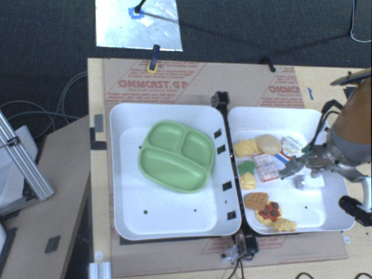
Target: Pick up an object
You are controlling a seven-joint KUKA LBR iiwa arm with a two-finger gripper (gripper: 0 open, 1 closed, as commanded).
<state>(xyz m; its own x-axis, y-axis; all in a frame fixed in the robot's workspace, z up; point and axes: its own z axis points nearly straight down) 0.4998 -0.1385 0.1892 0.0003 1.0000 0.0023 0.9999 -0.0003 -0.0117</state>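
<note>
Cardboard-covered bench (174,77) carries two white bins. Left of the right bin (308,118) lies the other bin, holding a green divided plate (177,156). Inside the right bin, toy foods cluster along its left half: a bread roll (268,143), a white packet (267,168), a waffle (256,200). The gripper (293,170) hangs over the bin's middle, just beside the packet, fingers apart and clasping nothing.

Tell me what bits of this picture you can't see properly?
- Arm: cut off by the camera view's right edge.
- Fingers: too blurred to tell open from shut.
- Right bin floor beneath the arm: hidden.
- Printed packets: lettering too small to read.
- Toy foods near the divider: small, huddled together, kinds unclear.
</note>
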